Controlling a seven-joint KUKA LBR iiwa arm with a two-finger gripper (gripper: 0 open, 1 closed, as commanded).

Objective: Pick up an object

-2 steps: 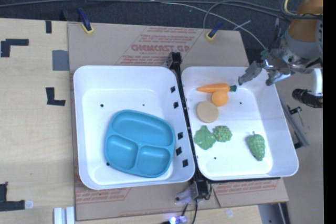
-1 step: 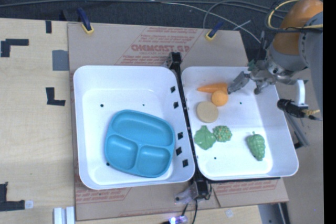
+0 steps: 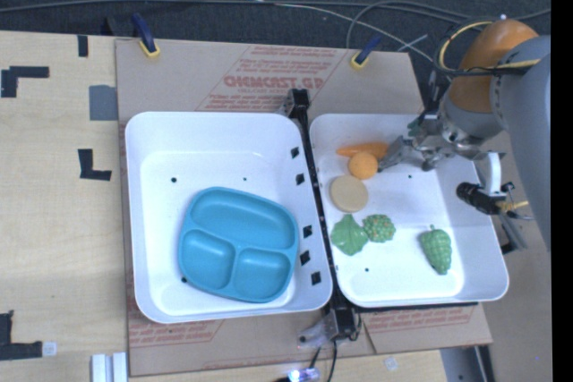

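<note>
Hand [image 3: 400, 153] sits just right of the orange ball [image 3: 363, 165] (can't tell its grip). Cream disc [image 3: 349, 193] lies just below that ball.

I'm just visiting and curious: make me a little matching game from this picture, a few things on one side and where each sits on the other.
Things:
1. blue divided plate
2. orange ball
3. beige disc
4. lone green leafy piece

Places:
A. right bin, nearest its right wall
B. left bin
C. right bin, just below the orange ball
D. right bin, beside the end effector

Pairs: 1-B, 2-D, 3-C, 4-A
</note>
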